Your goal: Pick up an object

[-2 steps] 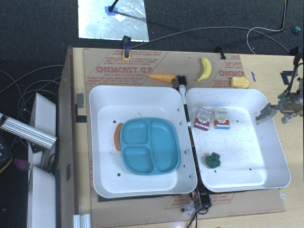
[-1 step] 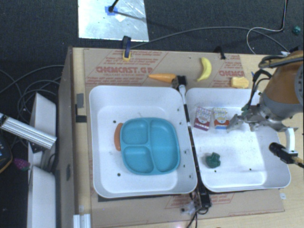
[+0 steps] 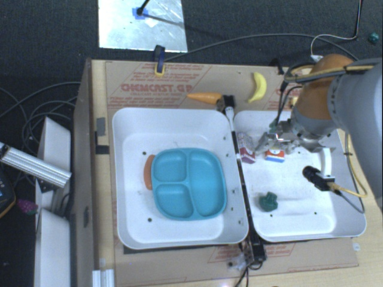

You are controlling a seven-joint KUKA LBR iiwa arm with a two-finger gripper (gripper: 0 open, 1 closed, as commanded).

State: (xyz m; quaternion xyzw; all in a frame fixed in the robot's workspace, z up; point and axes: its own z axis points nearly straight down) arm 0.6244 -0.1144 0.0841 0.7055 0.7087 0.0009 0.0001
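Red-and-white small box (image 3: pixel 274 156) lies just below the claw (image 3: pixel 276 137), whose grip state I cannot tell.

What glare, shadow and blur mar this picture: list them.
Camera view: glare whitens the foil sheet on the floor above the bench; the white bins are evenly lit, with soft shadow only under the blue tray; the gripper and the small items by it are blurred, the fingers hard to read; the dark floor loses detail.
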